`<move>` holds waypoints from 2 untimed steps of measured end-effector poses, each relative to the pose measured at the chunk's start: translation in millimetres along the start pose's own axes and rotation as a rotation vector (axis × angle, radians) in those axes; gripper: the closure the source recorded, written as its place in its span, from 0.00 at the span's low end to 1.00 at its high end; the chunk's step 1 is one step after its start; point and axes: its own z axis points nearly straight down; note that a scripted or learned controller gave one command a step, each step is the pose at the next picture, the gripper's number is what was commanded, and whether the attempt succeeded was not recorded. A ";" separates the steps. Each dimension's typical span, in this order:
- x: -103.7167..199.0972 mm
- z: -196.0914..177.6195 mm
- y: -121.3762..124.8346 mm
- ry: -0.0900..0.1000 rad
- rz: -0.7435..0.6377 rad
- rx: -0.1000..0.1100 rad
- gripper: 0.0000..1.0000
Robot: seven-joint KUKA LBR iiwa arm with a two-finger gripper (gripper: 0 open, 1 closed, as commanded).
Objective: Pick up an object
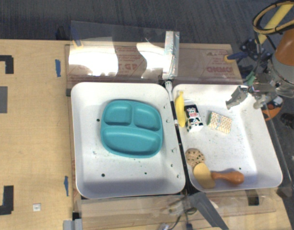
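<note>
Grey jaws (246,97) spread wide, holding nothing, over right bin (262,152).

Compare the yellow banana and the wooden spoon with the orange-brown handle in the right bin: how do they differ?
The yellow banana lies along the right white bin's left wall, pointing up and down the view; the wooden spoon with the orange-brown handle lies crosswise near the front wall. The banana is one yellow colour; the spoon has a pale bowl and a darker handle. The banana looks slimmer than the spoon's bowl. Both lie flat in the same bin, apart from the gripper.
</note>
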 end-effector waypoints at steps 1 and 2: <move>5.9 95.3 -27.4 0.001 -0.003 0.007 0.00; 53.8 161.8 -21.7 -0.002 -0.052 -0.008 0.00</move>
